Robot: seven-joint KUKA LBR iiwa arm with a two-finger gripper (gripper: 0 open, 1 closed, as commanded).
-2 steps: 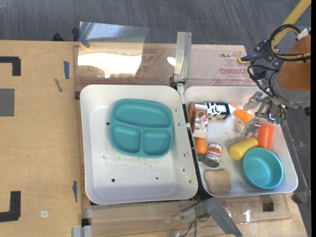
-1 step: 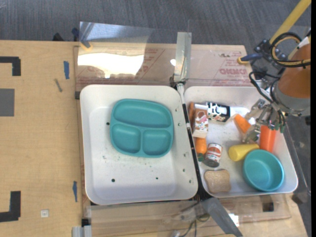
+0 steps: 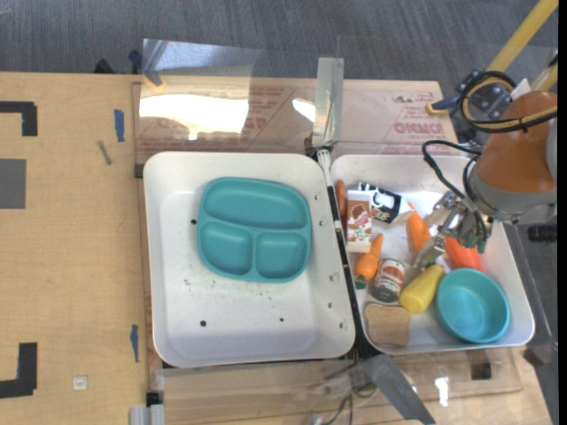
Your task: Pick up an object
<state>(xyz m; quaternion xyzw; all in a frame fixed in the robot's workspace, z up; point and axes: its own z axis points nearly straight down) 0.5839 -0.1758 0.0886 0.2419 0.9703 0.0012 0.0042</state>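
Observation:
My gripper (image 3: 438, 240) hangs low in the right bin (image 3: 523, 282), reaching in from the right. It sits between an orange carrot (image 3: 416, 228) on its left and another orange piece (image 3: 462, 254) on its right. Just below it lie a yellow squash-like toy (image 3: 420, 291) and a teal bowl (image 3: 473, 304). A small can (image 3: 388, 280), a slim carrot (image 3: 368, 258), a red and white carton (image 3: 358, 221) and a black and white item (image 3: 383, 202) lie further left. Nothing is visibly held.
A tan round slice (image 3: 388, 324) lies at the right bin's front left. The left bin (image 3: 168, 317) holds a teal divided plate (image 3: 254, 228). A clear panel (image 3: 230, 104) and a metal post (image 3: 328, 96) stand behind the bins. Cables (image 3: 452, 162) trail near the wrist.

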